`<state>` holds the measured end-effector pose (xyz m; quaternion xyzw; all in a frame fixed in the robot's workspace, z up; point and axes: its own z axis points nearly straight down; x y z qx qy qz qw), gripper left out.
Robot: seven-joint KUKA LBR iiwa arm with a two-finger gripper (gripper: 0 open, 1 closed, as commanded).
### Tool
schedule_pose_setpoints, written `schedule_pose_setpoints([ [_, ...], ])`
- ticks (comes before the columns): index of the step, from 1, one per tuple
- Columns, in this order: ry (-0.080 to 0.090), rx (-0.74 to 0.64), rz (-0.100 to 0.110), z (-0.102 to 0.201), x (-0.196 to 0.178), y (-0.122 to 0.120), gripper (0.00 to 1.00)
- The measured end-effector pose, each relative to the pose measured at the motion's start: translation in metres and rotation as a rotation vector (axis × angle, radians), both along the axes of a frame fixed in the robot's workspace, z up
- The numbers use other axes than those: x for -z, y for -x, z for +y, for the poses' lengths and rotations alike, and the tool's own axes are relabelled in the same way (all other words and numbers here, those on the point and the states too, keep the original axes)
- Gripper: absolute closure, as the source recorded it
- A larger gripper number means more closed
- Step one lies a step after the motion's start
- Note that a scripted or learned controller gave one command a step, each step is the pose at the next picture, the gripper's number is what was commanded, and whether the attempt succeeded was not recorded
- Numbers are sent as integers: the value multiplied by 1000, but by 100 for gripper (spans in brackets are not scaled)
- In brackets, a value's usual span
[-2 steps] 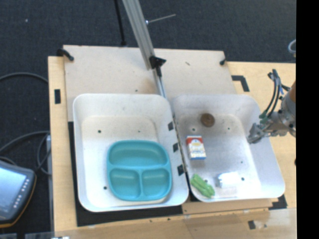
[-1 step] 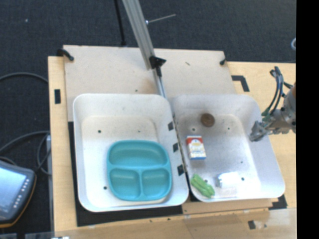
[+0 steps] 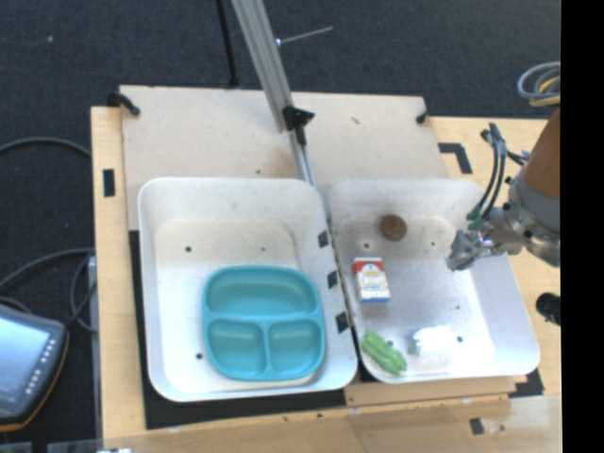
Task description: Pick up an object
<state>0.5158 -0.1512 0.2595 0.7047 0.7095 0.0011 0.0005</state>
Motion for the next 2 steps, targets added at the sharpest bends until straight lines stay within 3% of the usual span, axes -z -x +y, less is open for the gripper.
schedule_pose_setpoints([
  [2, 2, -6, -4, -4, -21, -1, 100],
])
